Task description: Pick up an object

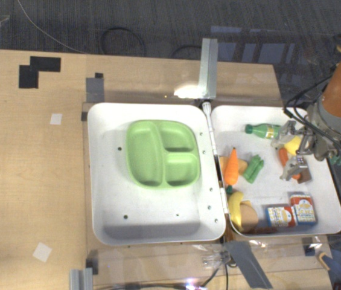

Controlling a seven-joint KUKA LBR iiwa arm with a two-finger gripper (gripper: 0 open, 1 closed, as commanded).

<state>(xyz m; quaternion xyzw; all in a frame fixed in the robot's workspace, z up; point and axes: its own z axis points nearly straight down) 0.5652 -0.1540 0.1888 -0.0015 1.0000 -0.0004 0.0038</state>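
The tabletop point(31, 180) carries two shallow white bins side by side. The left bin point(107, 210) holds a green divided plate point(161, 151) near its middle, which lies flat and apart from all the walls. The right bin point(333, 213) holds all the small toys, so any object to pick must come from there. A green bottle point(262, 130) lies on its side near the far edge of this bin. An orange carrot point(231, 165) and a small green piece point(254, 168) lie just beside each other toward the left wall. A yellow banana point(235, 205) and a brown round piece point(249, 216) sit in the near left corner, touching. Two small boxes point(291, 212) lie along the near edge, close together. The end effector point(296, 162) is low over the right part of this bin, because the arm reaches in from that side. Under it there is a yellow piece point(293, 144) and a red-orange piece point(283, 155), and I judge that one of them is the target of the try. The metal parts hide this place, so I cannot tell if the end effector is released or clenched, or if it has something. I judge the pick is not yet proven, since nothing is seen lifted off the bin floor.
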